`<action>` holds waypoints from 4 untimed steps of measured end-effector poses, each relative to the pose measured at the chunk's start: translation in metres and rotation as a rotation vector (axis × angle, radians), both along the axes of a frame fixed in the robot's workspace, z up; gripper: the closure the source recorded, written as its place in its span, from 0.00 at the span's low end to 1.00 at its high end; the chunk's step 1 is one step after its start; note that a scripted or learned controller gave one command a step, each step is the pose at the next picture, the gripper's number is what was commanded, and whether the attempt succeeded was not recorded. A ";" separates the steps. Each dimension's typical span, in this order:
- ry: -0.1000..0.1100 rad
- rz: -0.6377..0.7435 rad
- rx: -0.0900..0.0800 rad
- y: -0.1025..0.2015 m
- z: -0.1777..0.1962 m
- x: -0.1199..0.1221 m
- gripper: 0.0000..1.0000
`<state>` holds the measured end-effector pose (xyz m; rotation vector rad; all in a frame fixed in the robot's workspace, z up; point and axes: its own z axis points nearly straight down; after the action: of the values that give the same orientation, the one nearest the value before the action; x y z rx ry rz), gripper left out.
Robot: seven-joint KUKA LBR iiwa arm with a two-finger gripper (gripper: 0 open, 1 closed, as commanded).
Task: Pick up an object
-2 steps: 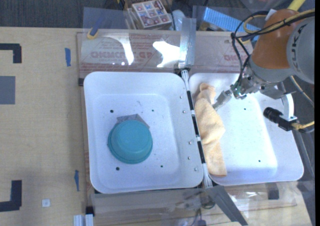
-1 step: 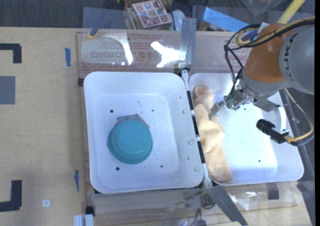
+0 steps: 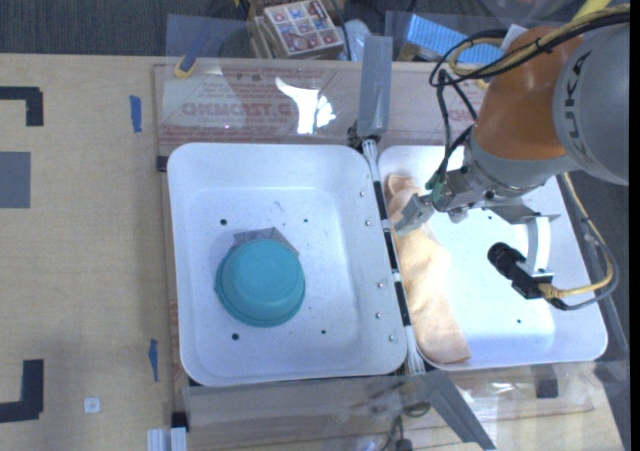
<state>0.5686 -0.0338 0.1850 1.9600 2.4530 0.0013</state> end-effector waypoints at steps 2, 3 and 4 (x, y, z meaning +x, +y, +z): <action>-0.011 0.051 0.000 -0.063 -0.091 0.022 0.00; -0.019 0.047 0.000 -0.064 -0.079 0.023 1.00; -0.019 0.047 0.000 -0.064 -0.079 0.023 0.00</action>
<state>0.5919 -0.0983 0.1059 1.8936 2.4864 0.0197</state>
